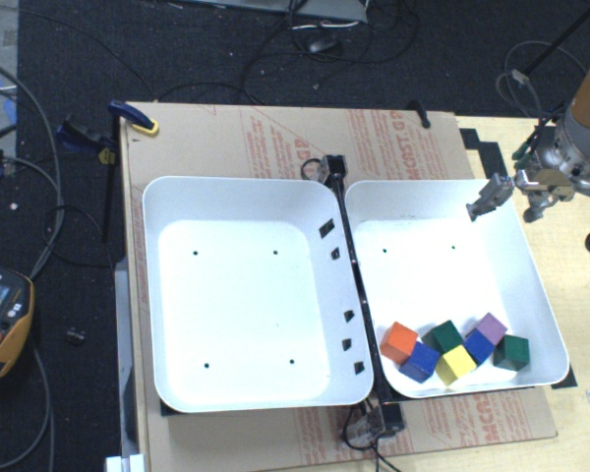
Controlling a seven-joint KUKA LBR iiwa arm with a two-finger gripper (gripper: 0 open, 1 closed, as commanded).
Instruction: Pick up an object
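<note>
Several small blocks lie clustered at the near edge of the right bin (pixel 531 283): an orange block (pixel 399 341), a blue block (pixel 421 361), a yellow block (pixel 456 364), a dark green block (pixel 442 337), a purple block (pixel 490 327), a second blue block (pixel 477 347) and another green block (pixel 512 352). My gripper (pixel 511 202) hangs over the far right corner of that bin, well away from the blocks. Its two fingers are spread apart with nothing between them.
The left bin (pixel 167 264) stands beside the right one, and black clips run along the divider (pixel 349 264) between them. Both rest on a cardboard sheet (pixel 275 136). Cables and a yellow-handled clamp (pixel 138 118) lie beyond the bench.
</note>
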